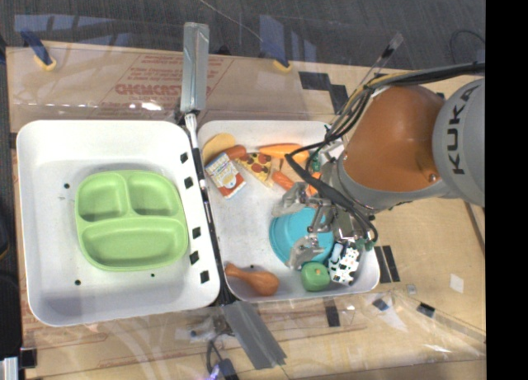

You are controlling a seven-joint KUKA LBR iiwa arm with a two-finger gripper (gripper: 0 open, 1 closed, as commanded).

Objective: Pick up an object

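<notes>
Gripper low in the right bin (pixel 247 135), over the blue bowl

Nearest me, at the bin's front edge, I see a drumstick (pixel 254 279), a green toy (pixel 314 276) and a spotted cow figure (pixel 345 265); I judge them light, rigid plastic, best pinched across the middle. Behind them the gripper (pixel 307 226) sits against the blue bowl (pixel 289 236), whose thin rim looks slippery. I cannot tell its state. Farther back lie a pizza slice (pixel 260 164) and a carton (pixel 223 174)

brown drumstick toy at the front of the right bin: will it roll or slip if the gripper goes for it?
The drumstick looks like smooth, glossy plastic, so it may slip between the fingers. Its rounded, tapered shape suggests it would pivot or roll when nudged. It lies close to the bin's front wall, which may crowd a grasp.
</notes>
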